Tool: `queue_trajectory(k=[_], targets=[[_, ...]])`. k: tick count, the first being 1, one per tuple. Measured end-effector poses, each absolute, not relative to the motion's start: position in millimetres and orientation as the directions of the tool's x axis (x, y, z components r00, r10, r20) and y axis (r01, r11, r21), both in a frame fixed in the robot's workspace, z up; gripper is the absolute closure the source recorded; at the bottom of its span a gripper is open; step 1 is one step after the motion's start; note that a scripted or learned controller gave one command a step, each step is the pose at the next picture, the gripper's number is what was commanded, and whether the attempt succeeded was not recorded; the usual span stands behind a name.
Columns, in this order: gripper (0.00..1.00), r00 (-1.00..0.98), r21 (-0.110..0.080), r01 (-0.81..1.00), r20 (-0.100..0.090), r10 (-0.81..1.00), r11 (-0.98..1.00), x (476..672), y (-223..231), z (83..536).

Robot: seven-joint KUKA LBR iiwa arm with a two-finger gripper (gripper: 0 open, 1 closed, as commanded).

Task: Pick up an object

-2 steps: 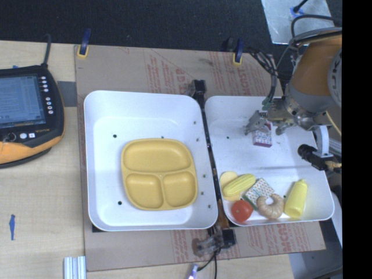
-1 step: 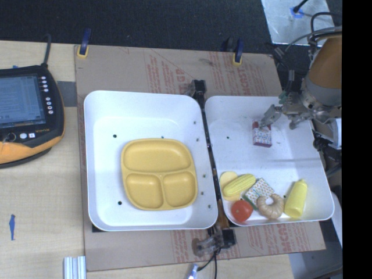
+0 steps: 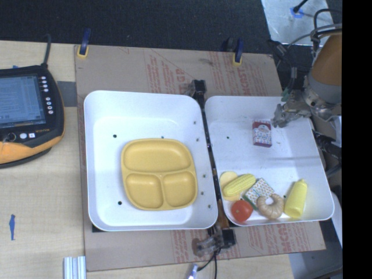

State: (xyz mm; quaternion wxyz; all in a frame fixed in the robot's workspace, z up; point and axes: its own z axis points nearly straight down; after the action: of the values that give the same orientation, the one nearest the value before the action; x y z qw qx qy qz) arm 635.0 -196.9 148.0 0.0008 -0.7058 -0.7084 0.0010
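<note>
While the arm reached in from the right of the camera view, its gripper (image 3: 283, 116) hung over the upper right part of the right bin (image 3: 290, 156); whether it stood wide or narrow could not be told at that slant. Nothing was seen held in it.

Just beside the gripper, toward the bin's middle, lay a small red-and-white packet (image 3: 262, 133), apart from everything else. Along the near edge of the same bin lay a cluster: a corn cob (image 3: 239, 185), a tomato (image 3: 242, 211), a pretzel-shaped piece (image 3: 271, 206) and a yellow bottle (image 3: 296, 198), touching or nearly so. The left bin (image 3: 104, 156) held a yellow divided tray (image 3: 158, 173).

As a judgement, the packet was the likeliest target, being nearest and isolated. To do the step well, the gripper should be centred over the packet, aligned across its narrow side, lowered fully to the bin floor, and closed before lifting. The flat packet may slip out.
</note>
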Motion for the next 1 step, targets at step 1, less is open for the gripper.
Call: queue_trajectory(k=[1], targets=[[1.00, -0.003, -0.002, 1.000, 0.001, 1.000, 0.003, 587.1, -167.2, 220.3]])
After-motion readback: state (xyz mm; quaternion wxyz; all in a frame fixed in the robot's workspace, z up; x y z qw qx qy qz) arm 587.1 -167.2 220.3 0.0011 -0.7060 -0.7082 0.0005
